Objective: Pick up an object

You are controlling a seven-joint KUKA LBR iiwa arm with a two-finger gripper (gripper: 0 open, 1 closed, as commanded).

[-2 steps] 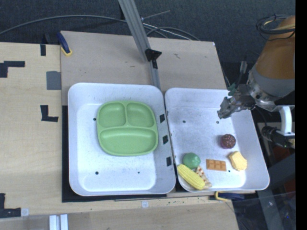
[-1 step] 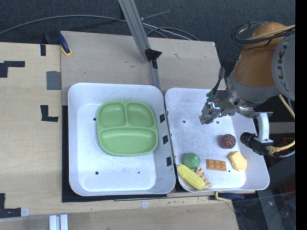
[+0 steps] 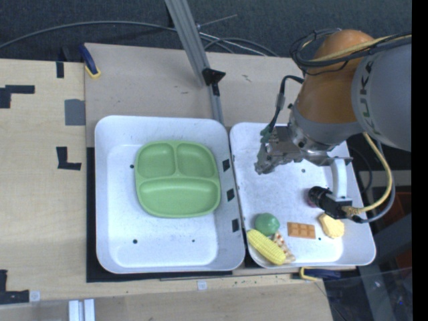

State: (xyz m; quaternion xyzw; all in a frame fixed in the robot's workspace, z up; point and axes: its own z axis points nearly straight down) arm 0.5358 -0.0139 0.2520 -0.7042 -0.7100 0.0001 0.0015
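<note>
Two white bins sit side by side on the bench. The left bin (image 3: pixel 114 246) carries a green divided plate (image 3: pixel 178 178). Along the right bin's (image 3: pixel 247 139) front edge lie a corn cob (image 3: pixel 266 247), green ball (image 3: pixel 267 223), orange waffle (image 3: pixel 301 231) and yellow piece (image 3: pixel 332 226). The gripper (image 3: pixel 266 163) hangs over the bin's rear-left part, gripping nothing; how far it is open, I cannot tell.

The arm (image 3: pixel 348 85) is big and runs off the right edge. It hides the back of the right bin (image 3: pixel 251 179). The gripper (image 3: pixel 266 162) is dark and blurry. A small thing beside the corn (image 3: pixel 266 246) is too tiny to name. The pole (image 3: pixel 187 32) is cut off at the top.
</note>
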